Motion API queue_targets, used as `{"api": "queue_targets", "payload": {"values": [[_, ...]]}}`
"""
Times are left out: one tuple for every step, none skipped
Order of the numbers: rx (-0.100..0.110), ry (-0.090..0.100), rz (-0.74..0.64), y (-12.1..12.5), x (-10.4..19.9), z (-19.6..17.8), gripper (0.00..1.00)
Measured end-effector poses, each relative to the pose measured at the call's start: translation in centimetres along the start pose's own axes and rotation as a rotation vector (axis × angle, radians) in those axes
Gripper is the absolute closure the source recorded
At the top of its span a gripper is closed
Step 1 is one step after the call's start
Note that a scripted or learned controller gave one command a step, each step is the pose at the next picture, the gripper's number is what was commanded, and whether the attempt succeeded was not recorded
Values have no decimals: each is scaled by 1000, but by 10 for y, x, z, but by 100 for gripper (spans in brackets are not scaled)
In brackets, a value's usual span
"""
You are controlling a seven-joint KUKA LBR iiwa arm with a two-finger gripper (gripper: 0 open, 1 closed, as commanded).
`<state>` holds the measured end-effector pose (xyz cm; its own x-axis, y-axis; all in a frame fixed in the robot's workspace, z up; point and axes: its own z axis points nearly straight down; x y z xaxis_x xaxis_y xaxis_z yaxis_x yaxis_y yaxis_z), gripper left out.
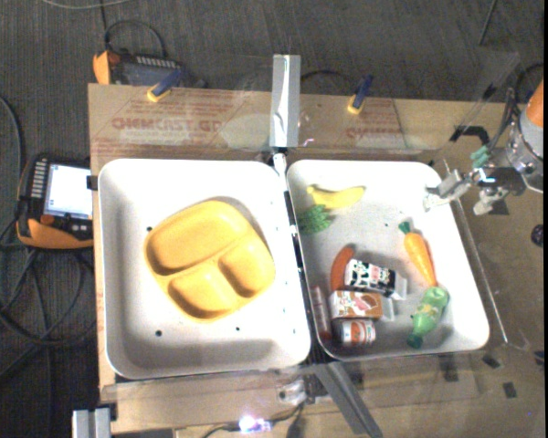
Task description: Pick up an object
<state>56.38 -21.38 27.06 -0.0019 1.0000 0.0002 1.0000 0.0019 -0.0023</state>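
— Red can (354, 333) sits closest, at six o'clock in the right bin (475, 286). Where's the gripper (466, 190)?
— Up at two o'clock, over the bin's rim. Its fingers look spread apart, holding nothing. Carrot (420, 254) lies below.

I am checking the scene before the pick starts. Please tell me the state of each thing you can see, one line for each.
gripper: above the right bin's upper right rim, holding nothing
banana: lying flat, right bin
carrot: lying flat
green bottle: on its side
can: on its side
milk carton: lying down
yellow tray: lying flat, left bin
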Motion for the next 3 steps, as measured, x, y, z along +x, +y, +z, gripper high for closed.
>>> {"api": "queue_targets", "payload": {"values": [[0,1,-132,16,-8,144,0],[-12,7,-182,30,0,179,0],[-18,-3,-181,30,-2,170,100]]}}
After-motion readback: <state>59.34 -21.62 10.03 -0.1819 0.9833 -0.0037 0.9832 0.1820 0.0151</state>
